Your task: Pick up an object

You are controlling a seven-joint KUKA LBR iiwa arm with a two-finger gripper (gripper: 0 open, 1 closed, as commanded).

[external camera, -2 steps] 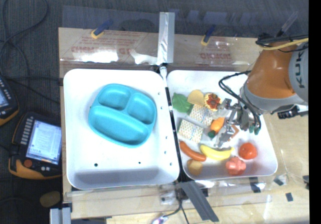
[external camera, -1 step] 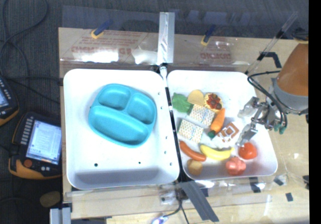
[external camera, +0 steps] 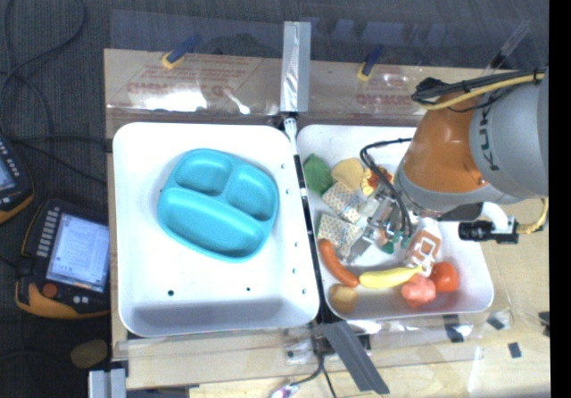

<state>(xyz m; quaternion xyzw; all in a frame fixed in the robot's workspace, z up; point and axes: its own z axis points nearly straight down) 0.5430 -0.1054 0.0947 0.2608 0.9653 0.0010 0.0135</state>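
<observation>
Jaws [external camera: 375, 231]: low in the right bin [external camera: 482, 294], among the toy food; the fingers were lost in clutter and glare, so I could not tell how wide they stood or whether anything sat between them.
Arm [external camera: 455, 164]: reached in from the right, orange band directly above the jaws, hiding the bin's upper right part.
Banana [external camera: 388, 277]: the likeliest target in my judgement; it lay just below the jaws, toward the bin's near wall, apart from them.
Banana axis: roughly left to right, so the jaws would need to close across its short width.
Sausage [external camera: 337, 264]: below and left of the jaws, slanting down to the right, its lower end near the banana's left tip.
Waffles [external camera: 339, 213]: just left of the jaws, near or touching; I could not tell which.
Tomato [external camera: 444, 277]: below and right of the jaws, just beyond the banana's right end.
Blue tray [external camera: 219, 202]: well to the left, in the other bin [external camera: 143, 298].
</observation>
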